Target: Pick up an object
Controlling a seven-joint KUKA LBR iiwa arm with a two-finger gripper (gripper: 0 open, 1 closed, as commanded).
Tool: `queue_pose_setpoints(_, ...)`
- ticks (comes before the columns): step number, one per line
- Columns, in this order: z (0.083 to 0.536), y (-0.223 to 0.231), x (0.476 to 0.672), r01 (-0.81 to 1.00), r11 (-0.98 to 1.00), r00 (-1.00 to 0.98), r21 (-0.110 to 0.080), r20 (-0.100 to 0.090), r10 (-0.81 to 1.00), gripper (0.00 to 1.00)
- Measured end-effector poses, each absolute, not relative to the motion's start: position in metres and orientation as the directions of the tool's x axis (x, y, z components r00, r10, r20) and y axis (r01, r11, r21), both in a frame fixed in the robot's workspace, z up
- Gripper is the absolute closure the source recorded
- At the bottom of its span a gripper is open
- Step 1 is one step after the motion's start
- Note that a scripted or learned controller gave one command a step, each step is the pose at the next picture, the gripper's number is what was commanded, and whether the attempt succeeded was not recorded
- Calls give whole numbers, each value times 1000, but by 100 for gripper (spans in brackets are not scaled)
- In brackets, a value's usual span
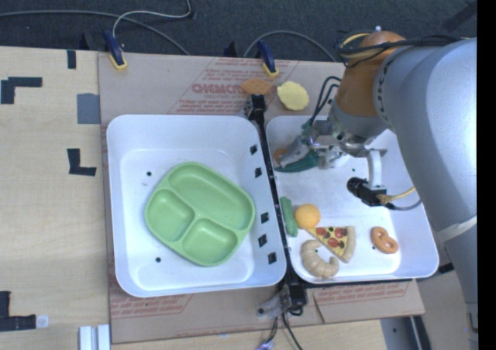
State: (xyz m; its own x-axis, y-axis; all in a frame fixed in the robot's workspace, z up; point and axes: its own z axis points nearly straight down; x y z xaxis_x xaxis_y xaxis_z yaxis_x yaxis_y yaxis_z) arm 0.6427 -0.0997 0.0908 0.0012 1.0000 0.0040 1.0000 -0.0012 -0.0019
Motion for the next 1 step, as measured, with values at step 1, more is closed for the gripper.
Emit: queue_pose_setpoints(1, 84, -101, 660, 999, -4, 5, -45, 2, 1000, 0)
